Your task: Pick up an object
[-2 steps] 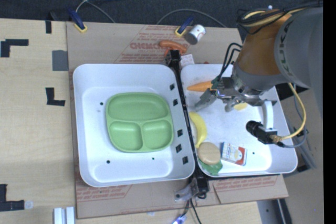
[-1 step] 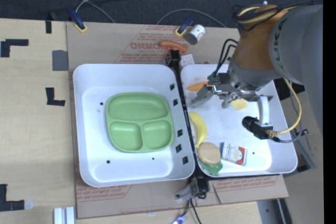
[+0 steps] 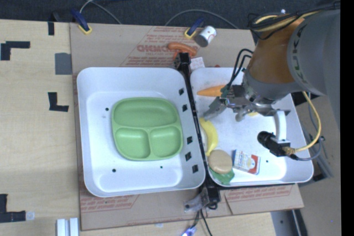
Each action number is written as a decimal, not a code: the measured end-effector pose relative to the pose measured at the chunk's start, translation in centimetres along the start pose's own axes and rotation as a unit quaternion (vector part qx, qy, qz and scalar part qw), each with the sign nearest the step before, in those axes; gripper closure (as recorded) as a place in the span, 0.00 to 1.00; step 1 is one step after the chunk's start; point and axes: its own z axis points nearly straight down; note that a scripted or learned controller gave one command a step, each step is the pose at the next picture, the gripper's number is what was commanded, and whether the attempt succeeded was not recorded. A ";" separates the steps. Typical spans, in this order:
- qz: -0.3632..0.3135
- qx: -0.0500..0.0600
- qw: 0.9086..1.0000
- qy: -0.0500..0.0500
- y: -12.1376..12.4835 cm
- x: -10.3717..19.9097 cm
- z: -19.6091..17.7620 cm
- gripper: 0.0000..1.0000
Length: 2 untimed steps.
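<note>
Lying just left of tool point(image 3: 228, 109): banana point(image 3: 209, 136).

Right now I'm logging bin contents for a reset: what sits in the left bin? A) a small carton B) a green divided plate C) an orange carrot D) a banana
B: the green divided plate lies flat in the left bin, while the banana, small carton and carrot lie in the right bin.

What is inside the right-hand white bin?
In the right-hand white bin: an orange carrot, yellow banana, round tan burger and small red-and-white carton. The grey arm covers its far corner.
</note>
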 end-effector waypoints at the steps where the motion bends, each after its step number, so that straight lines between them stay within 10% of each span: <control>1: -0.001 0.000 1.000 0.000 1.6 0.1 0.0 0.00; 2: 0.000 -0.002 1.000 0.000 2.5 -3.9 7.8 0.00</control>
